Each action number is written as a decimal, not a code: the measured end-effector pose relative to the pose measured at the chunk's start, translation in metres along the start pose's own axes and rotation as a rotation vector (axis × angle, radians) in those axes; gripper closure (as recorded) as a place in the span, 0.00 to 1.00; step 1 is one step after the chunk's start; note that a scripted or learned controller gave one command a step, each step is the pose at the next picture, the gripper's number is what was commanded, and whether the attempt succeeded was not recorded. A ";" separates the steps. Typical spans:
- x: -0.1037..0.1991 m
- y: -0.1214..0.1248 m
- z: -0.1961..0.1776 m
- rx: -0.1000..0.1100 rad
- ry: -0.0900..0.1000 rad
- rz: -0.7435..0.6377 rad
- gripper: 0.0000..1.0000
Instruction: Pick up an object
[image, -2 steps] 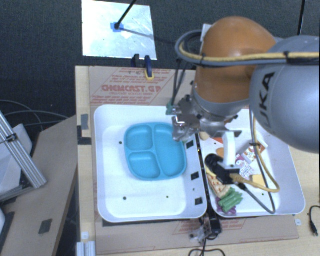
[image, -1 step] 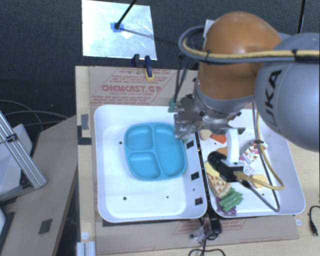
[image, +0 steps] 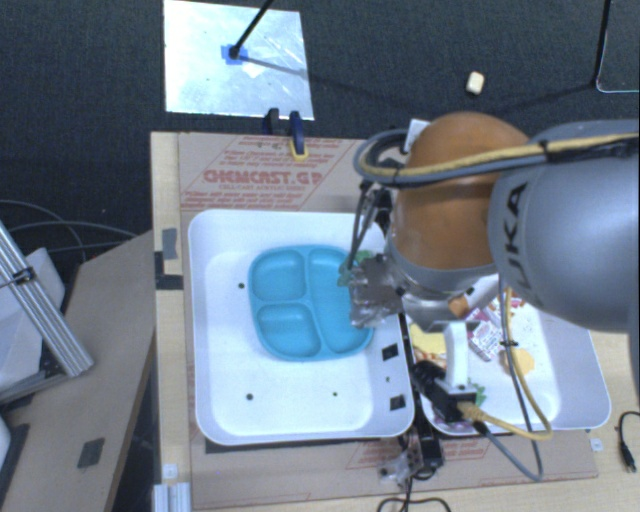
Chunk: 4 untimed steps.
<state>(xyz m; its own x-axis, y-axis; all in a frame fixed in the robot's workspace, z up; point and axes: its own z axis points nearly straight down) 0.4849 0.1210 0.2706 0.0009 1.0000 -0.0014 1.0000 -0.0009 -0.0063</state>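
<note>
Grey arm (image: 560, 220) with orange band reaches in from right over both white bins. Left bin (image: 230, 400) holds blue divided tray (image: 300, 305), lying flat near centre. Gripper (image: 362, 300) sits at tray's right edge; open or closed: cannot tell. Right bin (image: 585, 385) has small packets, mostly hidden.

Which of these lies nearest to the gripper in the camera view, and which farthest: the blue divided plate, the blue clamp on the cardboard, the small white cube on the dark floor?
Measured from the gripper, at the left bin's right side:
1. Blue divided plate, in the left bin, right beside the gripper.
2. Blue clamp, on the cardboard's top edge, up and left.
3. Small white cube, on the dark floor, top right.
</note>
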 end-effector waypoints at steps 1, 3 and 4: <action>0.051 0.001 0.023 -0.004 0.002 -0.008 1.00; 0.020 0.087 0.138 -0.007 0.002 -0.001 1.00; 0.061 0.078 -0.041 -0.023 0.009 -0.010 1.00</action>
